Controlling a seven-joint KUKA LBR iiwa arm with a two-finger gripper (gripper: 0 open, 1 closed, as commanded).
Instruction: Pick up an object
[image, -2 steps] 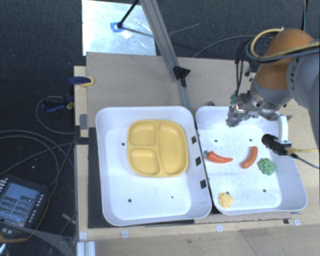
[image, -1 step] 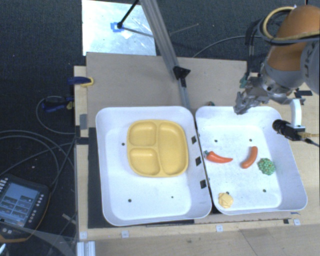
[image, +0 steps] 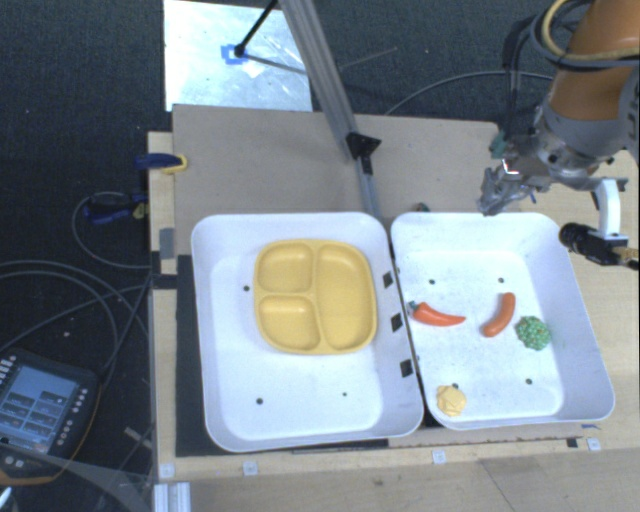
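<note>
Look at the right bin (image: 575, 290): your hand (image: 497, 195) hangs over its far rim, near the far-left corner, and you cannot tell from this angle how it is set. Nothing shows in its grip. The things to pick all lie inside that bin, well apart from the hand and nearer to you. The orange carrot (image: 437, 315) lies by the bin's left wall, below the hand. The sausage (image: 499, 313) lies tilted near the bin's middle, with the green broccoli (image: 533, 333) just beside it toward the right wall. The small yellow piece (image: 451, 401) sits at the bin's near-left corner. The yellow divided plate (image: 312, 296) rests in the left bin (image: 225, 380).
</note>
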